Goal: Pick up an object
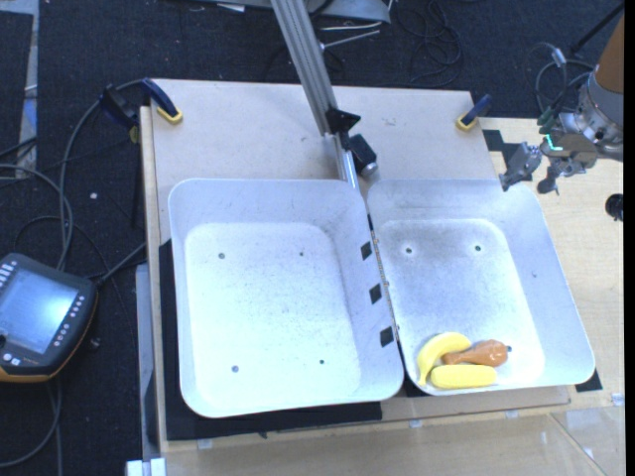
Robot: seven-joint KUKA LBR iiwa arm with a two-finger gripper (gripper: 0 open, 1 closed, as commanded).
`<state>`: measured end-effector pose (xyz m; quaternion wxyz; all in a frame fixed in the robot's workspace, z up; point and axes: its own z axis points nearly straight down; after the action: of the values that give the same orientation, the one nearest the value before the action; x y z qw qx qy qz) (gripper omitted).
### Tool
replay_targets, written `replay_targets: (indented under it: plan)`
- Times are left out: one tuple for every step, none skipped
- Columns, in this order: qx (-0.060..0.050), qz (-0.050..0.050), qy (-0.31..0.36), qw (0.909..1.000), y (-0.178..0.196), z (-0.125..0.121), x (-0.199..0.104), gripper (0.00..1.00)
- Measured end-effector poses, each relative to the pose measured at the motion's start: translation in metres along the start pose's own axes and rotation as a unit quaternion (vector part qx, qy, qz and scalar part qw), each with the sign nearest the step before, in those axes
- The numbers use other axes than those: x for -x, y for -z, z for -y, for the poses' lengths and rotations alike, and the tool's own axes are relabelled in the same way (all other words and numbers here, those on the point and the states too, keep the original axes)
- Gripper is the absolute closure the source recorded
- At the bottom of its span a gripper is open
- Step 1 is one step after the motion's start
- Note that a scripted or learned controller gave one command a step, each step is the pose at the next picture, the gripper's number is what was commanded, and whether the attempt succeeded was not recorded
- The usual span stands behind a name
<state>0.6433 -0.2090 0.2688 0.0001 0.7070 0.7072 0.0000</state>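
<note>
Smooth yellow banana [441,351] curved beside blunt yellow block [462,377] and glossy brown drumstick [483,353], lengthwise left-right, in speckled white right bin [556,296]. Gripper [531,170] parted, holding nothing.

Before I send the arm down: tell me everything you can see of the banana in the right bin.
The banana is yellow, smooth and looks like plastic. It lies curved in the near corner of the right bin, arching over a yellow block and touching it. An orange drumstick-like toy rests against its right end.
</note>
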Motion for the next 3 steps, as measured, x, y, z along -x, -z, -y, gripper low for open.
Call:
replay_targets:
  plan:
    - [0.0, 0.0, 0.0, 1.0, 0.0, 0.0, 0.0, 0.0]
    - [-0.003, -0.001, 0.0, 1.0, -0.062, 0.006, -0.001, 0.0]
    - [-0.003, -0.001, 0.0, 1.0, -0.123, 0.011, 0.003, 0.0]
